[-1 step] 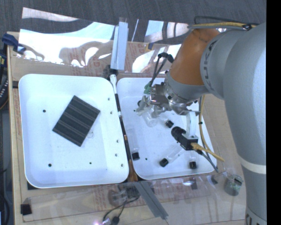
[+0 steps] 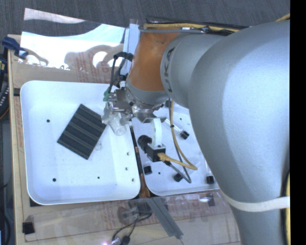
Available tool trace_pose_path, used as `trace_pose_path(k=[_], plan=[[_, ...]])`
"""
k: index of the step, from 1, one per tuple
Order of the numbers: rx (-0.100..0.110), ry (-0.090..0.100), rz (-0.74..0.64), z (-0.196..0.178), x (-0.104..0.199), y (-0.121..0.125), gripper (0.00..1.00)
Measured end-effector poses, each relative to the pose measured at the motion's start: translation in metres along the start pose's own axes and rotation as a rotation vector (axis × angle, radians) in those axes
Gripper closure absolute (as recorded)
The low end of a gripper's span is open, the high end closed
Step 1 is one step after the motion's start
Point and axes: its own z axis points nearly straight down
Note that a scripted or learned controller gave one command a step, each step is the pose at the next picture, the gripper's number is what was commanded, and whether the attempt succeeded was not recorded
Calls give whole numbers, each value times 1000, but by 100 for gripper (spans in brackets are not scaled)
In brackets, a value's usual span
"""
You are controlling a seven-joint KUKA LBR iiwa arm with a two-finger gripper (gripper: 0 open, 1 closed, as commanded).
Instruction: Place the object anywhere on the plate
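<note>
The arm comes in from the right and covers much of the right bin; its orange band sits over the far edge of the two bins. Below the wrist, the tool hangs low over the left bin, close to that bin's right wall and in its far half. Whether the tool is apart or together I cannot tell: its pale tip is a blur against the white floor, and nothing can be made out gripped in it.

The slab, dark, flat and ribbed, lies on the floor of the left bin, turned at a slant to the bin's sides, a little left of centre. It is the one loose thing in that bin. Its right corner points toward the tool, and the tool's tip stands just beside that corner; whether the two touch cannot be told from this angle.

In the part of the right bin that shows, several small black bits lie scattered on the white floor, well apart from the slab. Both bins rest on the wooden tabletop.
</note>
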Motion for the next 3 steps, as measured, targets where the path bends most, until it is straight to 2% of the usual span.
trace_pose_path(k=[1, 2, 3], plan=[[2, -2, 27, -2, 55, -103, 100], [-2, 0, 270, -84, -7, -75, 100], [4, -1, 719, 1, 0, -98, 100]])
